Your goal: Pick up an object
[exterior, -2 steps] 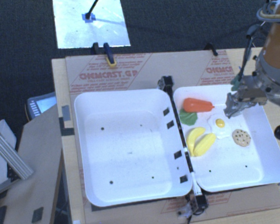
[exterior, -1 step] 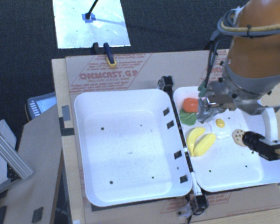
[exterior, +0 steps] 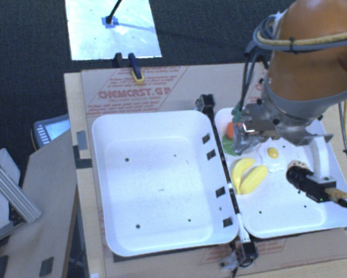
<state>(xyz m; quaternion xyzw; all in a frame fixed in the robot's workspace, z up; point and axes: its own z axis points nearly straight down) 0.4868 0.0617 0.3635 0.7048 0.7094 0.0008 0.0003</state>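
Note:
My gripper (exterior: 241, 136) hangs low over the back left part of the right bin (exterior: 291, 215), under the big orange wrist. Right beside its tip lie an orange and green thing (exterior: 230, 130), partly hidden by the gripper. A yellow banana-like piece (exterior: 248, 176) lies just in front of it, near the bin's left wall. A small white piece with a yellow centre (exterior: 273, 153), like a fried egg, sits to the right. Nothing visibly sits between the fingers.
The left bin (exterior: 159, 179) lies beside the right one, joined by a black clipped divider (exterior: 220, 167). The bins rest on a cardboard sheet (exterior: 135, 90). A metal plate (exterior: 112, 25) lies at the back. The arm covers the right bin's back.

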